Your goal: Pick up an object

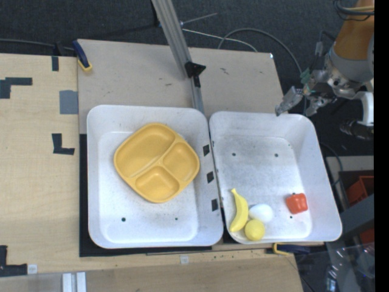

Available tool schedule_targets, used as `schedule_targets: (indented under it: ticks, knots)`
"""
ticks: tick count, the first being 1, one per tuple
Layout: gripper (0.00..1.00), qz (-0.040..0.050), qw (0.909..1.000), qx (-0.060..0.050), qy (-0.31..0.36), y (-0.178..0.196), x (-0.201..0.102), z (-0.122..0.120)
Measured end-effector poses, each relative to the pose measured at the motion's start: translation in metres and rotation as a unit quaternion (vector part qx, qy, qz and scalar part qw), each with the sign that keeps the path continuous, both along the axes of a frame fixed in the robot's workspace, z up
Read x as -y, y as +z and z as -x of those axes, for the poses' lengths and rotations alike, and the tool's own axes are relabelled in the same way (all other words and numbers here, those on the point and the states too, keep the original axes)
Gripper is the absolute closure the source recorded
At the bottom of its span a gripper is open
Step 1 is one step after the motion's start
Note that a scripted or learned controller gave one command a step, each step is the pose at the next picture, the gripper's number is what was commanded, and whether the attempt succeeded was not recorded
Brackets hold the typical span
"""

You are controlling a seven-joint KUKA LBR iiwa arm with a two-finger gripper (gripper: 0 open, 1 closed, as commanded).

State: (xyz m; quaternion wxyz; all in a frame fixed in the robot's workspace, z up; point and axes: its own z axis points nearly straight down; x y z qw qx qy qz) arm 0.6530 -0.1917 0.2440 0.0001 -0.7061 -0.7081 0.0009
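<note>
The right bin holds a yellow banana, a white egg-shaped object, a small yellow ball and a small orange-red block, all near its front edge. The left bin bears a yellow divided plate. My gripper hangs at the upper right, just beyond the far right corner of the right bin, well away from the objects. Nothing shows between its fingers.
A grey metal pole slants down from the top to the gap between the bins. A blue and yellow clamp sits at the board's far left corner. Cables run behind the right bin.
</note>
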Motion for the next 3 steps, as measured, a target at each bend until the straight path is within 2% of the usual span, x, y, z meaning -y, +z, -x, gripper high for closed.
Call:
schedule_targets:
  ticks: [1, 2, 3]
  knots:
    - [0.0, 0.0002, 1.0, 0.0, 0.0, 0.0, 0.0, 0.0]
    - [0.0, -0.0005, 1.0, -0.003, 0.0, -0.052, 0.0, 0.011]
    - [0.0, -0.0003, 1.0, -0.002, 0.0, -0.096, -0.004, 0.009]
